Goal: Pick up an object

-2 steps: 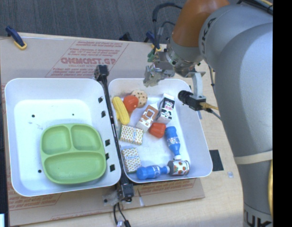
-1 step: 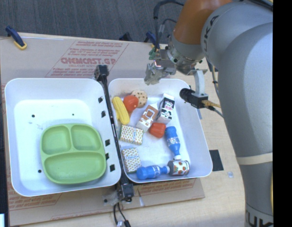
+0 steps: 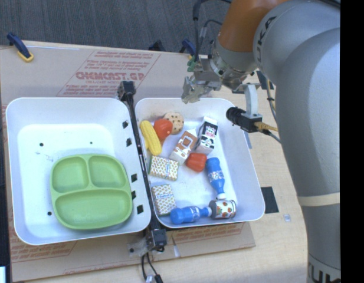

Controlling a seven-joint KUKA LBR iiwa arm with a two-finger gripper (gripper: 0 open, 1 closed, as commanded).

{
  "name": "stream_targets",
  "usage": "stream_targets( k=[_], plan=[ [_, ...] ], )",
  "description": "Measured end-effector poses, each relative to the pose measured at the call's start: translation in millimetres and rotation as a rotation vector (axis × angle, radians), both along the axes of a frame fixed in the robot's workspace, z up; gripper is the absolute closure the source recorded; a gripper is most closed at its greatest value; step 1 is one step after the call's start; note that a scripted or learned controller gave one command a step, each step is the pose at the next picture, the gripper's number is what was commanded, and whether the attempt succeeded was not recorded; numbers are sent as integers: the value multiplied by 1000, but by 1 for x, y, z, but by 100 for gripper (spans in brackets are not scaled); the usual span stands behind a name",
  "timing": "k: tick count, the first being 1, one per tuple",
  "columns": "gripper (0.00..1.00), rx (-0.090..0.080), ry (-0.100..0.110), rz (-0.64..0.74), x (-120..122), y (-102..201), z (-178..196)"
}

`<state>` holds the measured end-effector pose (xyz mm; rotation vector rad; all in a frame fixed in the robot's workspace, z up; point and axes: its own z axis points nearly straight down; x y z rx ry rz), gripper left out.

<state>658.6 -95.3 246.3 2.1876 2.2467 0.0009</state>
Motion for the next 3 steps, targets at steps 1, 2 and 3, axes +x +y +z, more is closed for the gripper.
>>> stream_targets(
  k=[1, 2, 3],
  plan=[
    [100, 3, 8, -22, -120, -21, 9],
    [100, 2, 8, -21, -64, -55, -43],
    [100, 4, 5, -21, -10, -40, -50]
  ],
)
